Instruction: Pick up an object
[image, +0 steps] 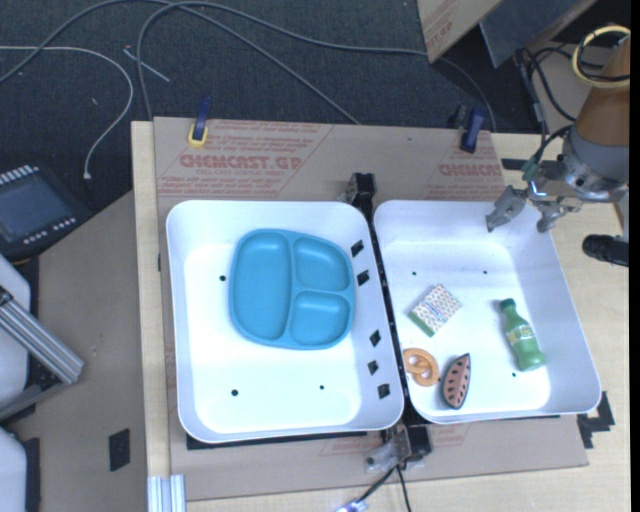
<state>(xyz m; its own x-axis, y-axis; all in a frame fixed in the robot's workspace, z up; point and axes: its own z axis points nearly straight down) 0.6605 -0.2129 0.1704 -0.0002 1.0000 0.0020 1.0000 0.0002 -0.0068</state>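
Green bottle (520, 335) flat, cap toward far wall (slightly tilted); tool (526, 210) spread, ungrasping

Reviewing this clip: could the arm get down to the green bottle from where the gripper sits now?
Probably yes. The gripper hangs open over the right bin's far edge, and the green bottle lies apart from the other items, with bare bin floor between it and the gripper.

glossy blue plastic plate (291, 289), cardboard bench (300, 152)
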